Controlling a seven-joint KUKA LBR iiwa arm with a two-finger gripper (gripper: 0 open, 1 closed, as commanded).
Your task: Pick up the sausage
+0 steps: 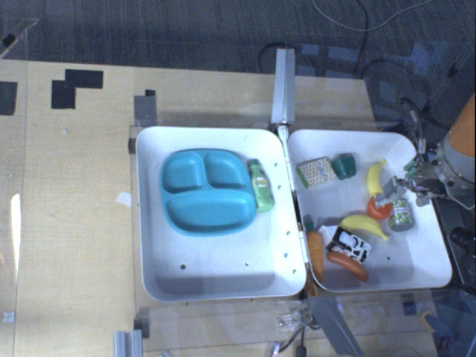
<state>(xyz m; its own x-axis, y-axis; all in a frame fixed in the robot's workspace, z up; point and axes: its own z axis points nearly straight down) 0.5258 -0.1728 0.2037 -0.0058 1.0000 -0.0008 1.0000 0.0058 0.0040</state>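
One sausage (348, 265) lies in the right bin (431, 277), near its front wall, long axis roughly left-right and tilted slightly down to the right. The claw (396, 193) hovers up-right of it over a red item; whether it is clenched I cannot tell. A black-and-white packet (349, 244) touches the sausage's upper side and a carrot (316, 254) crowds its left end; its front side has open room.

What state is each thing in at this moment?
Sausage: lying flat near the right bin's front edge, untouched.
Carrot: lying along the right bin's left wall.
Lower banana: lying flat, above the sausage.
Upper banana: lying near the gripper.
Green bottle: on its side against the blue tray.
Blue tray: flat in the left bin.
Gripper: low over the right bin's right side.
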